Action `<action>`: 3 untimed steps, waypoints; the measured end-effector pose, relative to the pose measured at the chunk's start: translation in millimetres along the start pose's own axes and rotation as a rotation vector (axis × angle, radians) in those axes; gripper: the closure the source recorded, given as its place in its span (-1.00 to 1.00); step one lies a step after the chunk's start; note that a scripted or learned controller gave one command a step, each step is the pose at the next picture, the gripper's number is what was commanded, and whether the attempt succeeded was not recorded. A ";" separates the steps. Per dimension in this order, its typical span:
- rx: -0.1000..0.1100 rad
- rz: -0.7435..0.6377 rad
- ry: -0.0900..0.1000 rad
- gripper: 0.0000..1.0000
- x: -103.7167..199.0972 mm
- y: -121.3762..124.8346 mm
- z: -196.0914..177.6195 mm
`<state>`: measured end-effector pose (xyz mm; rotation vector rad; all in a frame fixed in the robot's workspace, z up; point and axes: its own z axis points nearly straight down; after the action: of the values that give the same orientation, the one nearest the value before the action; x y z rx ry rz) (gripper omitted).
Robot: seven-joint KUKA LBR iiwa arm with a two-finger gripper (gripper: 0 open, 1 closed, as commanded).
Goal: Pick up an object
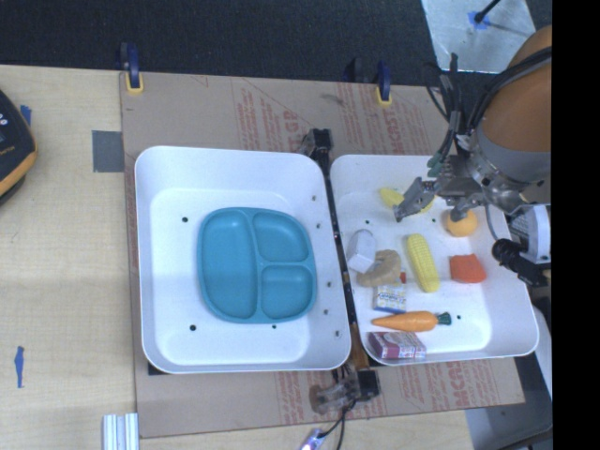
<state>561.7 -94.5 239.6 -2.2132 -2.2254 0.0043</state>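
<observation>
The left shallow white bin (164, 251) holds a light blue plastic plate (255, 262) with three compartments, lying flat near its middle. In the right shallow white bin (506, 331) the objects lie close together. On the left side there is a small grey-white rounded piece (361, 245), and a tan lumpy piece (380, 268) touches it. Below them lie a small printed packet (389, 298), then an orange toy carrot (411, 322) with its long axis left to right and its green end pointing right, and a pink wrapped packet (396, 346) at the near rim. A yellow toy corn cob (422, 262) lies almost along the depth of the bin. A small yellow piece (392, 196) lies near the far wall. The two-finger gripper (412, 202) hangs beside it; I cannot tell how its claw stands, and nothing is seen between the fingers. Further right are a small orange-yellow round piece (459, 223) and an orange-red block (467, 268).
</observation>
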 end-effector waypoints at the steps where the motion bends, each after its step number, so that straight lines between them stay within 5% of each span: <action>1: 0.002 0.001 -0.001 -1.00 -39.6 -2.7 108.2; 2: 0.001 0.000 0.000 -1.00 -45.1 10.5 148.2; 3: 0.002 -0.003 -0.002 1.00 -46.3 10.5 137.7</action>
<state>572.0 -140.8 101.9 -2.2099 -2.2281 0.0093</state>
